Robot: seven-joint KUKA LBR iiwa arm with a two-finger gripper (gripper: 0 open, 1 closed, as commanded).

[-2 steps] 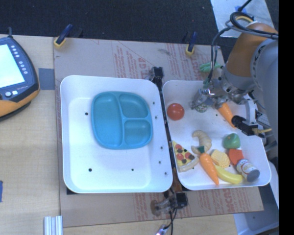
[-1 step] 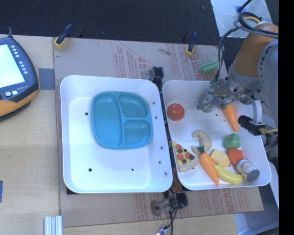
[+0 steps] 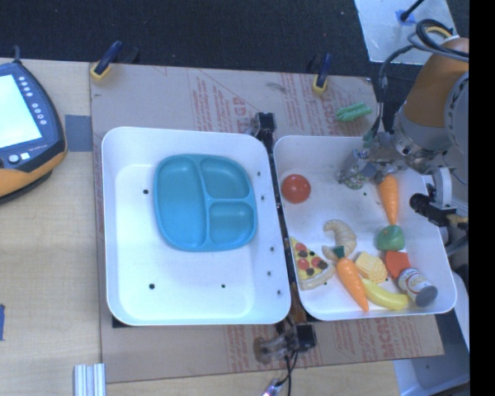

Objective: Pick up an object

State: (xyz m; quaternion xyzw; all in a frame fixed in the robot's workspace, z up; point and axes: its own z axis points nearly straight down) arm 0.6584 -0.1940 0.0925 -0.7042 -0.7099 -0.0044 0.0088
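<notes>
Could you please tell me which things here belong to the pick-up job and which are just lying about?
Job: gripper; right bin with tomato, two carrots, banana, pizza slice.

Lying about: blue divided plate, handheld screen, green object.

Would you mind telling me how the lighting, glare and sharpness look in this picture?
In the camera view, lighting is even and fairly bright, with soft shadows. The left bin is near washed-out white, and the blue tray shows mild sheen. The gripper over the right bin looks slightly soft, its fingers hard to resolve.
</notes>
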